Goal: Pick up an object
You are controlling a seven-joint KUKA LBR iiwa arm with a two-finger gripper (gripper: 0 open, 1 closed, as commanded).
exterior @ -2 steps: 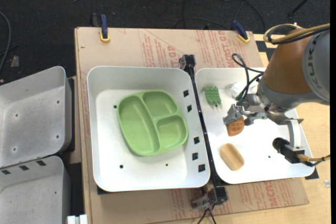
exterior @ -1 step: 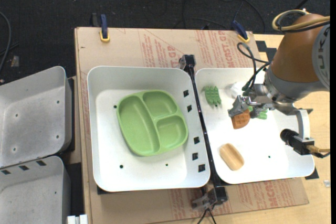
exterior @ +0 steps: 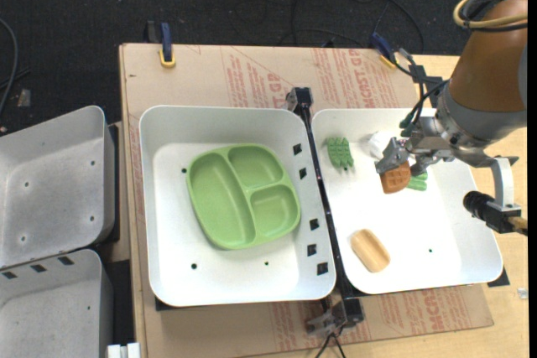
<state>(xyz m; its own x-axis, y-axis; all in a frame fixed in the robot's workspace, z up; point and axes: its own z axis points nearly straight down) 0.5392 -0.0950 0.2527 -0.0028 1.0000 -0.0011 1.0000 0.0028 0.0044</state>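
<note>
My gripper (exterior: 396,170) hangs over the right bin (exterior: 470,264), near its back right part. A small orange-brown block (exterior: 395,179) sits between its fingers, lifted a little off the bin floor, so the gripper is shut on it. Just right of the block a green piece (exterior: 417,180) lies on the floor. A green ridged toy (exterior: 339,153) rests at the bin's back left. A tan, bread-like piece (exterior: 370,251) lies near the front middle. A white object (exterior: 377,144) peeks out behind the gripper.
The left bin (exterior: 168,264) holds a green divided plate (exterior: 244,195). A black divider (exterior: 317,197) runs between the two bins. White trays (exterior: 50,180) stand off the bench to the left. The arm's orange band (exterior: 491,54) looms at the right.
</note>
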